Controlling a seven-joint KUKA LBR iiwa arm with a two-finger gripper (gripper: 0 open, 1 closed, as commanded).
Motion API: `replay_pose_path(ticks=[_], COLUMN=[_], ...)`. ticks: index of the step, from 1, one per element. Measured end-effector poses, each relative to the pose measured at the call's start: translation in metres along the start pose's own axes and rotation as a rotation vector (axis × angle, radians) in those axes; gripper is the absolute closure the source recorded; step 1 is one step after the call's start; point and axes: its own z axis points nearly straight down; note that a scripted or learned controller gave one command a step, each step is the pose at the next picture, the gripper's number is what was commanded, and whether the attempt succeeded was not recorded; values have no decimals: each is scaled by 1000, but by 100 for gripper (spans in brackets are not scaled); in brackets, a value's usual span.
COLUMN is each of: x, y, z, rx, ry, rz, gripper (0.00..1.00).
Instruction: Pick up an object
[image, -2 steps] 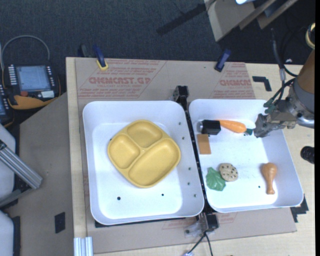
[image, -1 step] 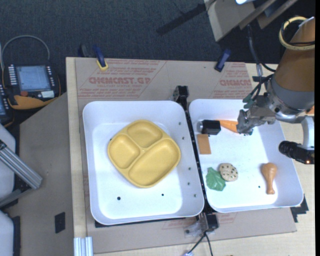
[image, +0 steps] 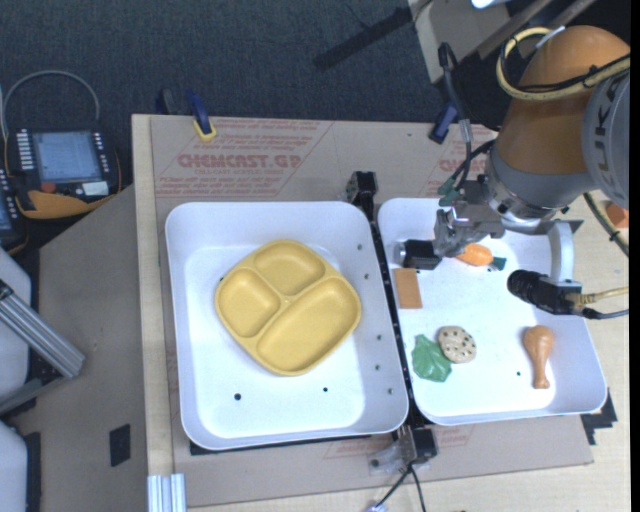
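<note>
Free room and obstacles, placed relative to the cookie (image: 458, 344) in the right bin (image: 590, 395): the green leaf (image: 430, 360) touches its left side, the drumstick (image: 539, 354) lies to its right with bare white floor between them, and a brown block (image: 407, 288) lies up and to its left by the dividing rim. Above the cookie, the end effector (image: 452, 232) and the arm's grey body overhang the bin's far half, with an orange piece (image: 477, 255) just beside the end effector and a black fitting (image: 538, 290) to the cookie's upper right. Far to the cookie's left, the yellow divided plate (image: 288, 305) occupies the left bin's (image: 200, 400) middle, leaving open floor around its margins, widest along the near edge.
</note>
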Motion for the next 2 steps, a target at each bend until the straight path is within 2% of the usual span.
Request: replay_pose_path(ticks=[1,2], x=[46,96], y=[22,38], z=[19,13], rx=[-1,-2], ry=[0,1], rz=[-4,-3], gripper=[100,100])
